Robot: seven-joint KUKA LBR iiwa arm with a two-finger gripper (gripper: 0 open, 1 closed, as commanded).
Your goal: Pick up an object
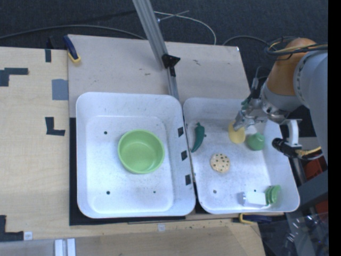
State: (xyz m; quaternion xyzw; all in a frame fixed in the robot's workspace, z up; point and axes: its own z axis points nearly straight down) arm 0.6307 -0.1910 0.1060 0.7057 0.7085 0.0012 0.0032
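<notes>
The likeliest target is the small yellow object [237,135] in the right bin [213,108], toward its far right side, with a green ball [256,142] touching or just beside it. The end effector [246,120] sits directly over the yellow piece, low enough to suggest a grasp attempt, though from this slanted view I cannot tell how far its fingers are spread or whether anything is caught between them. Nearer the bin's middle lie a speckled cookie [220,162] and a dark green pepper [199,136]; a green-and-white item [261,196] rests in the near corner. The left bin [90,108] on the counter holds a green bowl [140,151], well apart from the reach.
</notes>
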